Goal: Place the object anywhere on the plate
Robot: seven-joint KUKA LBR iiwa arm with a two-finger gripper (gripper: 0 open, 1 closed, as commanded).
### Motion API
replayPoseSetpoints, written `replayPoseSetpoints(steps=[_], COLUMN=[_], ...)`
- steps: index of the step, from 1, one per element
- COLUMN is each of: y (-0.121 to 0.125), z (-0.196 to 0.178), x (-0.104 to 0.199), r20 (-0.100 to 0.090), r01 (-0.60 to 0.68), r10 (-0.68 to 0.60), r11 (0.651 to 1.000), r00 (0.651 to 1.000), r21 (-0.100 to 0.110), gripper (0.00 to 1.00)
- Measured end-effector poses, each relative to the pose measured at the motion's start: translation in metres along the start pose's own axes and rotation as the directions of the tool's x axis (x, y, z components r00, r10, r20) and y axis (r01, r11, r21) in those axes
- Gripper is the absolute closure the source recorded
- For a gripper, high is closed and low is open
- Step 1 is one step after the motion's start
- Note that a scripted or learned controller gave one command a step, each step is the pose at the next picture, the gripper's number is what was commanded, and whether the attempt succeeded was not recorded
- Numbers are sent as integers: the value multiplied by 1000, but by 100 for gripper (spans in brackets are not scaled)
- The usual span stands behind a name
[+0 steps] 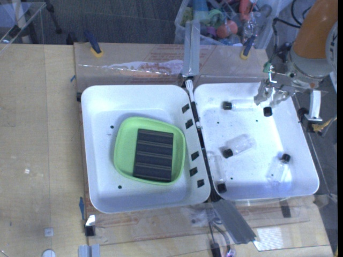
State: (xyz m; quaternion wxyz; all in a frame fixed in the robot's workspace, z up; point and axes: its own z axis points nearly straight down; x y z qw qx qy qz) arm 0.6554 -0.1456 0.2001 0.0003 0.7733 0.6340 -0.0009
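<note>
A dark ribbed block [154,155] lies on the green plate [121,151] in the left white bin [96,111]. The gripper [269,96] hangs above the right bin [303,167], which holds clear bottles [237,145]. Behind stands a toy-filled tub [225,9].

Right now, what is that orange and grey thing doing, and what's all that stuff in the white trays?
That is a robot arm, reaching in from the right. One camera looks down on the bench from above. Its grabbing part, the tool, hangs over the right bin, near a small clear bottle with a black cap. More clear bottles lie in that bin. The left bin holds a green plate with a dark ridged block lying on it. I cannot tell whether the tool holds anything.
</note>
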Motion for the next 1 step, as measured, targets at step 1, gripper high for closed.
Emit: replayPoseSetpoints(steps=[1], y=[0], z=[0], x=[0], r20=[0], r01=[0], r10=[0], r11=[1000], r00=[1000], r21=[0], gripper=[0])
